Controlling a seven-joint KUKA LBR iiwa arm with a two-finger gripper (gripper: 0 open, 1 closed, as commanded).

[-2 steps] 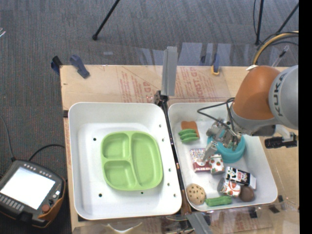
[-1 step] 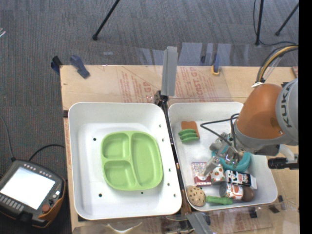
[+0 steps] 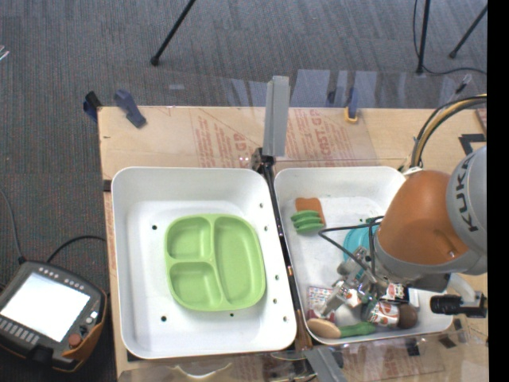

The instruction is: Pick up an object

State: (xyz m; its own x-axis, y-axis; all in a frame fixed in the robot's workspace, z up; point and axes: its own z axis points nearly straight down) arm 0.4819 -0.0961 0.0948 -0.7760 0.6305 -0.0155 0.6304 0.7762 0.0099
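While gripper (image 3: 355,286) hangs low over crowded corner of right bin (image 3: 338,183), we cannot tell finger state; we fear jammed toys (image 3: 362,313) deflect grasp, nothing lifts.

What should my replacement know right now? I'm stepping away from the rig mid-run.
End effector: low in the right bin, at the clutter along its near edge; grip state unclear.
Things: toy food and small packets in that corner, an orange-and-green piece farther back. Green divided plate in the left bin.
Done: nothing visibly lifted.
Left: grasp an item and raise it.
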